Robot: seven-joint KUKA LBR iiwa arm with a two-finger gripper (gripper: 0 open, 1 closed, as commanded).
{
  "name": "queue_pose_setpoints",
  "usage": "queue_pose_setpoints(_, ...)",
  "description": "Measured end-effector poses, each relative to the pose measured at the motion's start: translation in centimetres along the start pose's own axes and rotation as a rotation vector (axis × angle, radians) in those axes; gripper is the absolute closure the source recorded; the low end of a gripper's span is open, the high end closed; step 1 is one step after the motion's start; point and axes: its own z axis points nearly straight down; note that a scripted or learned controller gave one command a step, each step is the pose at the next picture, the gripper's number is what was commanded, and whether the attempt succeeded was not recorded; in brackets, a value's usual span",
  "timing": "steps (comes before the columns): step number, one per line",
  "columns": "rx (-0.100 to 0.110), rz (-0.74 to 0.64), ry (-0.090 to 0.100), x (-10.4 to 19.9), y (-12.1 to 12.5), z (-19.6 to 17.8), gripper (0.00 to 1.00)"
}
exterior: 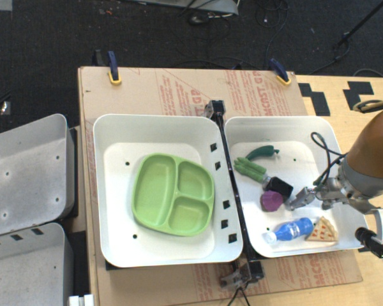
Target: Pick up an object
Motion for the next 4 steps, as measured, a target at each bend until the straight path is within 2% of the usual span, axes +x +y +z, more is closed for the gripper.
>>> queue_pose_setpoints(1,-0.002,0.0,-0.001,0.0,0.0,-1.1,1.0)
queue_pose_setpoints(2,-0.005,-0.002,-0.002,0.3,-0.9,-6.5,1.0)
queue_pose_setpoints(3,-0.007,-0.003,-0.003,0.2,-0.7,-11.8,1.0)
queue_pose_setpoints(4,-0.003,-0.008,0.0,4.8,0.4,-12.2,1.0)
